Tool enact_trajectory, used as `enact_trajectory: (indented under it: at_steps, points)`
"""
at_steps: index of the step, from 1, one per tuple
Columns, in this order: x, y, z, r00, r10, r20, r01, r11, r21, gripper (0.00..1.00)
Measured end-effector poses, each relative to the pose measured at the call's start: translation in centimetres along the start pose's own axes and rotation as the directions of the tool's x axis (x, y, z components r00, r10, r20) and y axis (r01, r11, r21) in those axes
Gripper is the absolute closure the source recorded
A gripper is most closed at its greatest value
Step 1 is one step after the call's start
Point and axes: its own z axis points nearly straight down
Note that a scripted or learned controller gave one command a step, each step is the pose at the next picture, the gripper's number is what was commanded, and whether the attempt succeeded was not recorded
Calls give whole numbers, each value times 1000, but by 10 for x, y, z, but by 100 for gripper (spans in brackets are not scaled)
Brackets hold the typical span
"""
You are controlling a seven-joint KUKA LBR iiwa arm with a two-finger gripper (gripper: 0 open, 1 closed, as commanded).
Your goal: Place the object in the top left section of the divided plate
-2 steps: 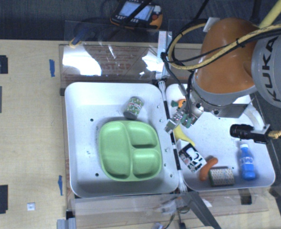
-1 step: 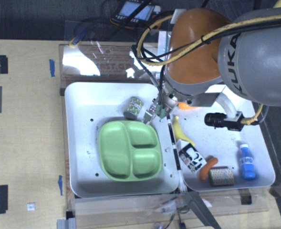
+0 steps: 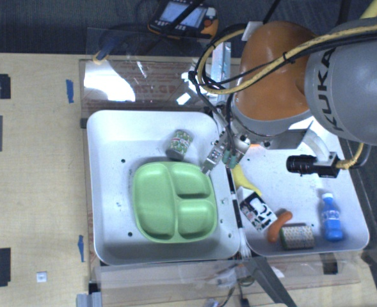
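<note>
Nearest me, along the front of the right bin (image 3: 361,235), lies the loose stuff: a bristly brush (image 3: 297,236), an orange stick (image 3: 279,224), a black-and-white card (image 3: 255,210), a blue bottle (image 3: 331,216) and, further in, a banana (image 3: 242,178) against the shared wall.

In the left bin (image 3: 105,171) the green divided plate (image 3: 172,202) sits towards the front. None of its sections has anything in it; its upper-left section looks to be part of the long hollow down its left side.

Just beyond the plate's far right corner hangs the gripper (image 3: 215,157), low over the wall between the bins. I can't make out whether it is open or closed, and I see nothing in its hold.

A little further back lies a small patterned jar (image 3: 180,143), near the plate's far rim but apart from it. I take this for the object to place. It lies to the gripper's left in the view and slightly further back. Its long axis runs roughly front to back, slightly tilted.
</note>
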Motion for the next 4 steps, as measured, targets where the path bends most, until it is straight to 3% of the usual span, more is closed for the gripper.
enact_trajectory:
  at_steps: [1,2,3,4]
  points:
    - [-85,52,-67,1000,-12,3,12,1000,-3,100]
    - [-149,-14,-168,1000,11,5,-11,1000,-3,100]
    - [-132,-65,-13,957,289,2,-289,957,-2,100]
    - [-19,-95,64,999,35,0,-35,999,0,100]
